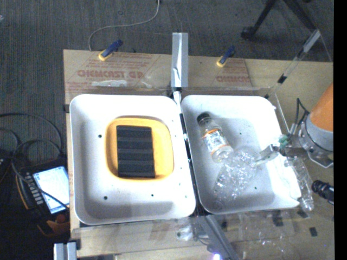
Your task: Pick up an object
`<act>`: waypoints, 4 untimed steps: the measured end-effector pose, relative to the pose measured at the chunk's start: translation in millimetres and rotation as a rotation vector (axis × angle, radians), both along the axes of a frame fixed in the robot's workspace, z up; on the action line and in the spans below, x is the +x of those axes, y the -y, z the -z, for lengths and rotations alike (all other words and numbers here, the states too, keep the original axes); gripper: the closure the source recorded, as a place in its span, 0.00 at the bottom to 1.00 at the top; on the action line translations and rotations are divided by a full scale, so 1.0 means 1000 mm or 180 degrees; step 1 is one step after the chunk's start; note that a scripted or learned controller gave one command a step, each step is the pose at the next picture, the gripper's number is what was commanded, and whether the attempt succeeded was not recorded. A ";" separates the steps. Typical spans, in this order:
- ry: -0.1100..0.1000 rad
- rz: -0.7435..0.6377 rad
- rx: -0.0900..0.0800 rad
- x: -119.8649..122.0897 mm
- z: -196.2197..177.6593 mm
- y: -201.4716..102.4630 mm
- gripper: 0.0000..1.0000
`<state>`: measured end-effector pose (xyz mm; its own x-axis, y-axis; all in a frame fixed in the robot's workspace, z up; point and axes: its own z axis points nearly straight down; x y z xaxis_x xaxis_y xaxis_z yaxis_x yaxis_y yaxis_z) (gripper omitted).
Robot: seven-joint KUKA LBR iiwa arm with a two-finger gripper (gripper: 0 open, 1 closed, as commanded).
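A dark grey carpeted floor (54, 20) surrounds the surface (157, 72), a pale brown board with faded red lettering. Two blue-and-yellow clamps (110, 49) grip its far edge. A thin cable (135, 21) loops across the carpet, black chair legs (282, 4) show at top right, and a lit tablet (50, 186) lies at left.

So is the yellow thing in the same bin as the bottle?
No, the yellow thing lies in the left bin, and the bottle lies in the right bin.
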<state>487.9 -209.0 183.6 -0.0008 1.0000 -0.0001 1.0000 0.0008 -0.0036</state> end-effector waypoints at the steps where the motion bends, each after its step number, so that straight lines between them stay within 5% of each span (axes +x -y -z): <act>1: -0.0002 0.0128 0.0003 0.062 0.080 -0.056 0.00; 2: 0.0042 -0.0230 -0.0019 0.107 0.093 -0.056 0.00; 3: 0.0058 -0.0614 -0.0081 0.155 0.092 -0.090 0.00; 4: 0.0008 -0.0447 -0.0009 0.146 0.058 -0.027 0.00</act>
<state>634.4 -181.9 125.4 -0.1408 0.9900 -0.0031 0.9900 0.1408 -0.0014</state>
